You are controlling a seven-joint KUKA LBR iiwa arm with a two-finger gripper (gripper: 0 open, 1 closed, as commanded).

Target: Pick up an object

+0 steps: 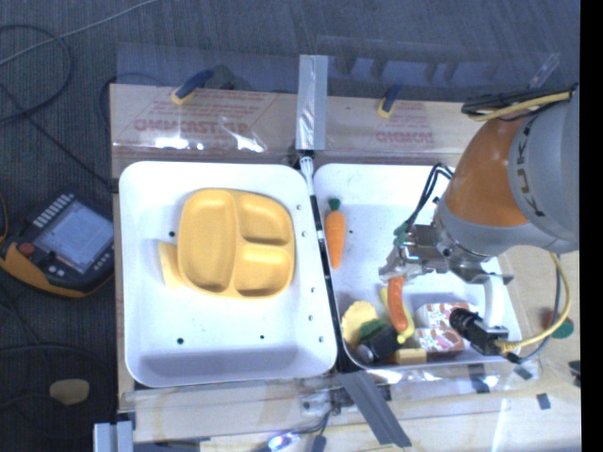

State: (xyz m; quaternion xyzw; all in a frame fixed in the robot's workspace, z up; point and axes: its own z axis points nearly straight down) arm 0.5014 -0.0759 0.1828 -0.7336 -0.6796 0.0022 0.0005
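Grey carpet surrounds a bench (141, 111) bearing two white bins side by side, seen from above at a slant. Left bin (141, 347): a yellow divided tray (236, 241) lies upside-up near the bin's centre, over a pale yellow flat piece (170, 262) that pokes out on the tray's left. Right bin (377, 205): a toy carrot (334, 236) lies alone against the left wall, leaves toward the far edge. Along the near edge sits a cluster of candidates: an orange-red pepper (399, 304), a yellow piece (356, 320), a dark item (377, 339), and a red-and-white packet (437, 330).

Arm (509, 186), grey with an orange band, reaches in from the right; its gripper (407, 260) is low over the right bin, just above the upper end of the pepper. Whether the fingers are spread or closed cannot be told, and nothing can be seen between them.

Progress, as judged: approach appears made, with the pepper or a neighbour in the near-edge cluster the likely target; no object is lifted. Grasp and lift remain to be done. Crowding in that cluster could spoil a clean grasp.

Writing: red lettering runs across the cardboard at the bench's far edge behind both bins, too blurred to read. Letters on the arm's orange band are cut off at the frame edge; they look like the start of "KU". A handheld pendant (66, 243) with a screen lies on the carpet to the left; its display is illegible.
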